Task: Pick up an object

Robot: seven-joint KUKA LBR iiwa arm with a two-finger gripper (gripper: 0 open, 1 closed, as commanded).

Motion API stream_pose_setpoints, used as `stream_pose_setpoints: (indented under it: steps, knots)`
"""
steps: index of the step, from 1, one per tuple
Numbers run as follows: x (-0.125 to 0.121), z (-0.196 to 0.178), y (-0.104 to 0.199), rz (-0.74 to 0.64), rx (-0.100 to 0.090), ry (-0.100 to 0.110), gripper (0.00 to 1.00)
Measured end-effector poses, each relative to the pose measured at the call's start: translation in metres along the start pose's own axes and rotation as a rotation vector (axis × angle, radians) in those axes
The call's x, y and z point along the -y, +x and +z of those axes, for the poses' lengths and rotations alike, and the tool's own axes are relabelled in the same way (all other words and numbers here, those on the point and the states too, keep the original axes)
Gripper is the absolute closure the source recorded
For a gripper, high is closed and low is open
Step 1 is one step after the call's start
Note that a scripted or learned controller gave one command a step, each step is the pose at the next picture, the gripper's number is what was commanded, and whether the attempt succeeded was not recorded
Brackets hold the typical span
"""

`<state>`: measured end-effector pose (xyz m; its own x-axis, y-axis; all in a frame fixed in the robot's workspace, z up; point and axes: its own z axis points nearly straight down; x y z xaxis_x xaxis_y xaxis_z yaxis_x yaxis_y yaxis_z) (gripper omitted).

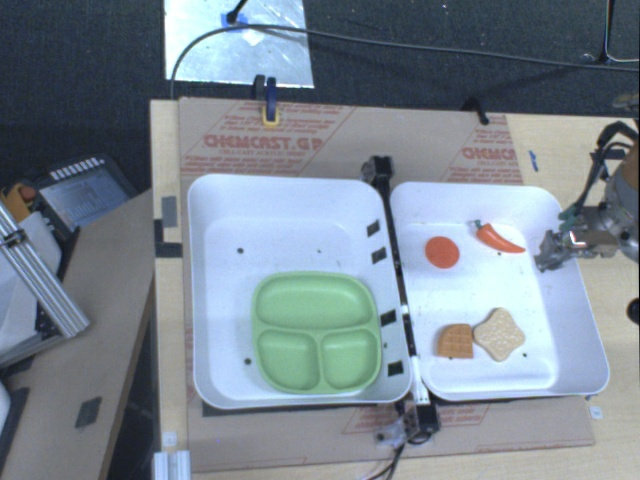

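Note:
The right bin (pixel 570 318) holds a round red-orange piece (pixel 442 252), an orange chili pepper (pixel 498 237), a brown waffle square (pixel 455 342) and a pale toast-shaped piece (pixel 498 334). The waffle and the toast piece touch each other near the bin's front. My gripper (pixel 553 253) hangs over the right bin's right rim, to the right of the pepper and apart from it. Nothing shows between its fingers.
A green divided plate (pixel 315 330) lies in the left bin (pixel 215 268). Clips run along the divider (pixel 392 268) between the bins. Cardboard (pixel 300 138) lies under both bins, with a yellow clamp (pixel 268 103) at its far edge. A cable (pixel 420 43) crosses the floor behind.

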<state>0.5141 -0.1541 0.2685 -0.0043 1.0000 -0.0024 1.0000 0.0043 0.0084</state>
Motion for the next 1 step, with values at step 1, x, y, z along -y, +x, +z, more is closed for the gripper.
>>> stream_pose_setpoints:
  steps: [1]
  knots:
    - [-0.0166,0.0126,0.055,-0.005,-0.004,0.007,1.0]
